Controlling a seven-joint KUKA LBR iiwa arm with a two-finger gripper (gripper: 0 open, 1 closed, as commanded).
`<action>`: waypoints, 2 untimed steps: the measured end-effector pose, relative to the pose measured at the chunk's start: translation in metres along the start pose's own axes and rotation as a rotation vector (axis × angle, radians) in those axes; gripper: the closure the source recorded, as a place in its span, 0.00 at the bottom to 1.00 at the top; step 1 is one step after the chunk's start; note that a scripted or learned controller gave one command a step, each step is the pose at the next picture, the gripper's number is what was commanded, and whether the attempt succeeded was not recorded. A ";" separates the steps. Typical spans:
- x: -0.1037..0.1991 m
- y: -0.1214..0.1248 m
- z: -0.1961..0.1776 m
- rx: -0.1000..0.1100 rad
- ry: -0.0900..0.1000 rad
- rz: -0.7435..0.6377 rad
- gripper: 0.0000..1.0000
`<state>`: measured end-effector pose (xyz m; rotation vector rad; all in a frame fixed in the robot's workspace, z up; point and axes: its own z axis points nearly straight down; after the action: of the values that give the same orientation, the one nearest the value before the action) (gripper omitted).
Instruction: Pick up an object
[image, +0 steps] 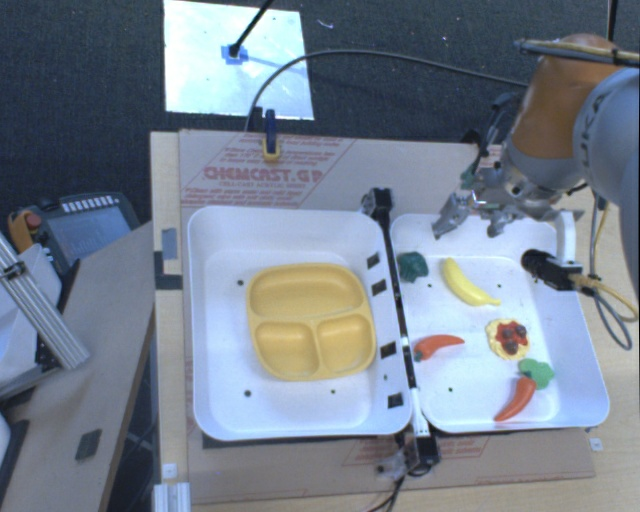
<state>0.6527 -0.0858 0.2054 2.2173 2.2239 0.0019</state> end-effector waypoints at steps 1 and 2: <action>-0.005 0.008 0.051 -0.002 -0.001 0.001 0.00; 0.000 0.010 0.092 -0.012 -0.001 0.000 0.00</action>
<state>0.6632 -0.0860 0.1135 2.2108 2.2174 0.0145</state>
